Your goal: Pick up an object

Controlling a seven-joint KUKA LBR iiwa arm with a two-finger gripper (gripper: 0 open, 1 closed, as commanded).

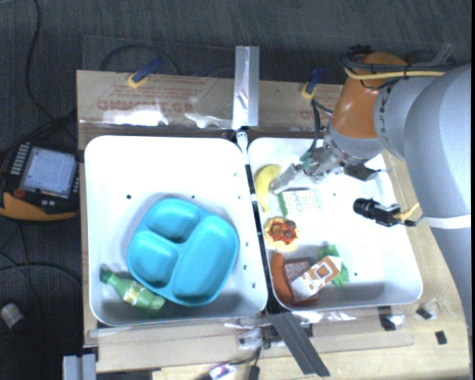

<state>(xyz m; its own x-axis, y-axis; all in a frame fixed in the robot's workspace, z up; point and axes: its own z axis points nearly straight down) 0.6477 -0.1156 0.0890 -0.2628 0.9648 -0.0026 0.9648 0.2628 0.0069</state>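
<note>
My gripper (283,184) reaches down into the upper left part of the right bin (396,252). Its tip sits right beside a yellow banana (263,180) that lies against the bin's left wall, and just above a white dotted pad (302,204). Whether it touches the banana cannot be seen. Below the pad lies a small round pizza toy (282,231). Near the front wall are a brown sausage (278,278), an orange and white carton (316,276) and a green leafy piece (333,261).
The left bin (95,204) holds a blue compartment plate (184,248) and a green bottle (132,290) at its front left corner. A black fitting (375,209) sticks out over the right bin's right side. The grey arm (427,125) covers the upper right corner.
</note>
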